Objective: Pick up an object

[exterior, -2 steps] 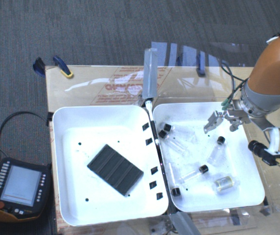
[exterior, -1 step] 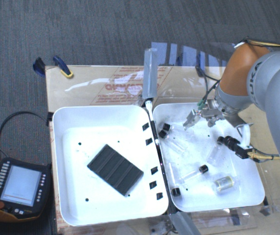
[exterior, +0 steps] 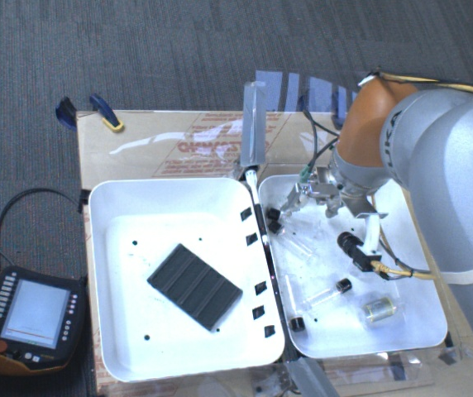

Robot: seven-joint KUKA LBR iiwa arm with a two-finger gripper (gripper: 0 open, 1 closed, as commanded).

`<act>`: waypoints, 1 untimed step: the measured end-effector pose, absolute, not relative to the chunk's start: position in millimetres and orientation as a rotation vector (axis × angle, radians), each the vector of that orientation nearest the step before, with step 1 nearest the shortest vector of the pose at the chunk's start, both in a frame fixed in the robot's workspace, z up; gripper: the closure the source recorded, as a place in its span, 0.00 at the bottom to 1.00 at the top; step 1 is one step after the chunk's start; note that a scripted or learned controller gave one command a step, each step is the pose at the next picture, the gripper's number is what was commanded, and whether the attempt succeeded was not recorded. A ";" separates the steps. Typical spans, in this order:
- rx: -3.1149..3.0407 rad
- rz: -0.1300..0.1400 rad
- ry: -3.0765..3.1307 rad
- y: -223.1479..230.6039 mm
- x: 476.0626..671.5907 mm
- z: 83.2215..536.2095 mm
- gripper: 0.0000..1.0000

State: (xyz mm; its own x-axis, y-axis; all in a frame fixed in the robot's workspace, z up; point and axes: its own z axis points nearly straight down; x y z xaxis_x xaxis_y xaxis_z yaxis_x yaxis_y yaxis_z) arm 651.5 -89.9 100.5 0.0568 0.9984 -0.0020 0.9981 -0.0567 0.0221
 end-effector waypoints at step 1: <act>2.269 0.031 2.152 -86.3 653.4 110.0 1.00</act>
State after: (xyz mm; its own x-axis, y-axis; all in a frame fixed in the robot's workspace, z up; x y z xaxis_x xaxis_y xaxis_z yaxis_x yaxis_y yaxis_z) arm 653.4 -86.3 110.0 0.0530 0.9986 0.0045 0.9983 -0.0531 0.0243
